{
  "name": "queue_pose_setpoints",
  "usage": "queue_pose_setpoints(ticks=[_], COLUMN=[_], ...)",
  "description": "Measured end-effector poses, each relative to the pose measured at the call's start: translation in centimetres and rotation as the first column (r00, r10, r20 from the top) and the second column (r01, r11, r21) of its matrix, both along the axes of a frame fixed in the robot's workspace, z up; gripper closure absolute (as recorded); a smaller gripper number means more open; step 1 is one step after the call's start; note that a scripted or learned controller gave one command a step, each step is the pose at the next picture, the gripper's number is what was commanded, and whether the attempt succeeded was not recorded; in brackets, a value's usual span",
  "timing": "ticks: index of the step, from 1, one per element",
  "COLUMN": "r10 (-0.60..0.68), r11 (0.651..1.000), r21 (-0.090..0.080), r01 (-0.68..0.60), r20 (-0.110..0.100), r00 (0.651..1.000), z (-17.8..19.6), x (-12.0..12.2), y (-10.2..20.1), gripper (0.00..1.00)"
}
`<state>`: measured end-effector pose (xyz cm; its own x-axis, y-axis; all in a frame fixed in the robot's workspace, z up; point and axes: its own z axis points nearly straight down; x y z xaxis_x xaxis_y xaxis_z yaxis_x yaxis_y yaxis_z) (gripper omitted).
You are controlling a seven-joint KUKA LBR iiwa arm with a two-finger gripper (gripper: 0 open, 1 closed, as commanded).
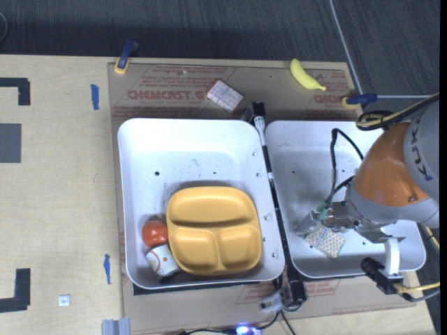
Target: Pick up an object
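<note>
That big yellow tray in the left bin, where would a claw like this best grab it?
Probably the yellow tray's far rim, from straight above. It lies flat and is too wide to span, and the orange ball and the bin wall crowd its left side. The far edge has bare floor beyond it.

Light wooden bench (56, 208) carries a brown cardboard sheet (181, 93). Two white bins (133, 187) sit side by side on it. A banana (306, 75) and a small patterned packet (224, 95) lie on its far strip.
</note>
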<state>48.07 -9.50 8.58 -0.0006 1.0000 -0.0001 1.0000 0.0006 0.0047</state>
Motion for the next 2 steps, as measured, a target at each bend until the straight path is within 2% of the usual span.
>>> queue_pose_setpoints(ticks=[1,2], r10=[0.0,0.0], r11=[1.0,1.0], r21=[-0.001,-0.001], r01=[0.0,0.0], r20=[0.004,0.003], r00=[1.0,1.0], z=[1.02,1.01], x=[0.13,0.12], y=[-0.02,-0.01], gripper=[1.0,0.0])
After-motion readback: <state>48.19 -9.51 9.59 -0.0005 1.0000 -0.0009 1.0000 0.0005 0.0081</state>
